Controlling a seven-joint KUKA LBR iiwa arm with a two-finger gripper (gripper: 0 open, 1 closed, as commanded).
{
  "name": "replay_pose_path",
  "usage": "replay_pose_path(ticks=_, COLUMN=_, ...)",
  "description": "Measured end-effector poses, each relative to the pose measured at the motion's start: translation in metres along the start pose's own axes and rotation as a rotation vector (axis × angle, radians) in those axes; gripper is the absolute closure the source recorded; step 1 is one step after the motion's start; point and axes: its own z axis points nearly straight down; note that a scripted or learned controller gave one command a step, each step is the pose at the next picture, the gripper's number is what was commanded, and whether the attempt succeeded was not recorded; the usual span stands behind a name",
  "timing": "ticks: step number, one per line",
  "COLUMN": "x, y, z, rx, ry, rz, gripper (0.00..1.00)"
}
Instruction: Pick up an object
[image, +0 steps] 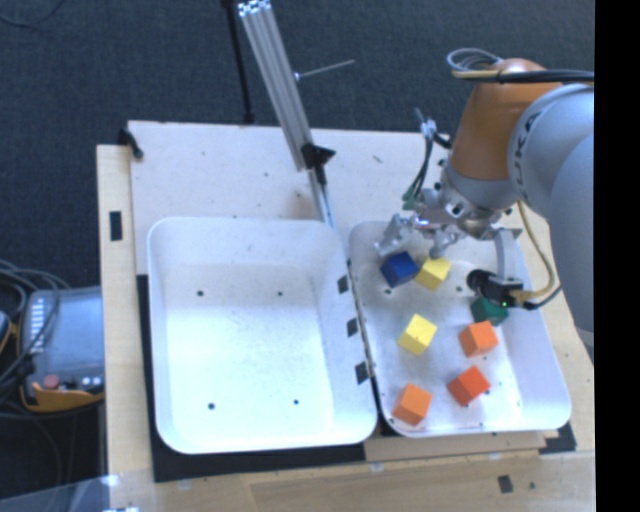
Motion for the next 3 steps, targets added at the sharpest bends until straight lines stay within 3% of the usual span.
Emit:
replay_pose_path(ticks=1, x=-0.008, y=-0.004, z=0.06, rx=0.0, ry=0.0, rz=0.001, gripper=0.0)
replay_pose_path(ticks=2, x=-0.008, y=-0.002, z=0.045, rx=-0.01, ry=0.001, rz=0.006, gripper=1.0)
replay_pose_path(ticks=3, x=-0.008, y=-0.001, z=0.002, rx=-0.01, ry=0.001, rz=0.003, gripper=1.0)
